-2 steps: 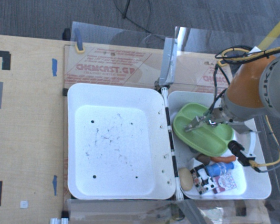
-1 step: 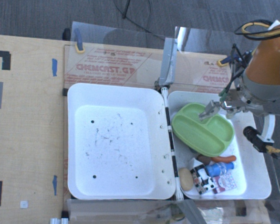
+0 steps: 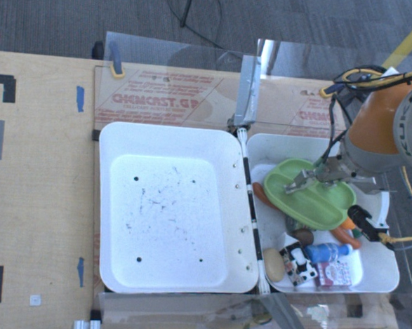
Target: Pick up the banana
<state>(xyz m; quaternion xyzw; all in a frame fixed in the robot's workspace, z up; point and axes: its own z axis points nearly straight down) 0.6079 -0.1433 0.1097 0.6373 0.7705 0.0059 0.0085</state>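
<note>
My gripper [image 3: 299, 184] hangs low over the right bin [image 3: 389, 268], just above the left half of a green divided plate [image 3: 323, 203]. The plate lies tilted on top of other things in that bin. I see nothing yellow and banana-shaped among the things that show; the plate and the arm cover part of the bin. A tan oval thing [image 3: 274, 265] lies at the bin's front left corner.
Around the plate are an orange piece [image 3: 259, 191] at its left, another orange piece [image 3: 347, 238] at its right, a blue bottle [image 3: 327, 253], a pink packet [image 3: 334, 275], a black-and-white item [image 3: 297, 262] and a dark round thing [image 3: 304, 236]. The left bin [image 3: 116, 136] adjoins.
</note>
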